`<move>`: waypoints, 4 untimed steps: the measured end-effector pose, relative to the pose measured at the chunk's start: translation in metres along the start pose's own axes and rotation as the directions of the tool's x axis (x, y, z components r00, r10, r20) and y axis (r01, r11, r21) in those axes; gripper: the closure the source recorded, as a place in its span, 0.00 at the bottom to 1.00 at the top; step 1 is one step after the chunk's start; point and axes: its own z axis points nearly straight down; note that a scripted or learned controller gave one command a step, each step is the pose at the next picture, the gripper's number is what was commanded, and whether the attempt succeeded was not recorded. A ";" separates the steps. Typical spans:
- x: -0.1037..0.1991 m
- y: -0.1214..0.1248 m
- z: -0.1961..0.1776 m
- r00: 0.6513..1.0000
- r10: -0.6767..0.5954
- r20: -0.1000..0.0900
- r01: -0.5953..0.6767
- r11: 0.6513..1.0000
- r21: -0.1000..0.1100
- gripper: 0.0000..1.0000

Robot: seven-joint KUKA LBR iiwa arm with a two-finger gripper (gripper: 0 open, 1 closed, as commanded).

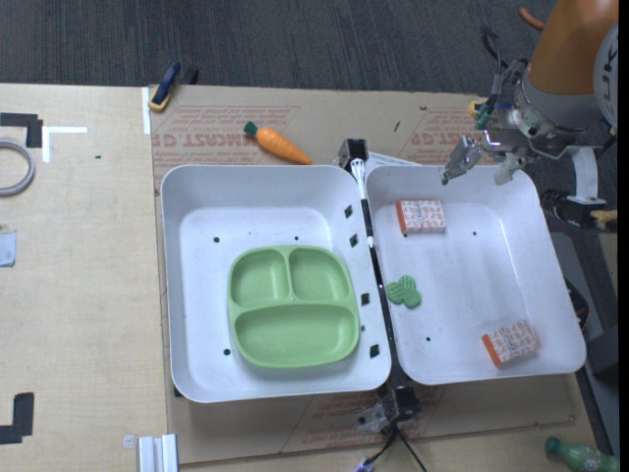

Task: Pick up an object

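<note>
Boxes [422, 216] lie in the right bin [550, 264]; claw [482, 160] spread wide, holding nothing, above its rim.

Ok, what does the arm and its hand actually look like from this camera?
The arm is grey with a wide orange band above the wrist. Below that sits a pale grey metallic wrist block, with thin dark cables looping along its left side. The hand is small and silvery, with two slim metal fingers pointing down toward the right bin.
</note>
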 end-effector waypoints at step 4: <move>0.014 -0.027 0.131 0.937 -0.350 0.013 0.350 0.936 -0.017 0.00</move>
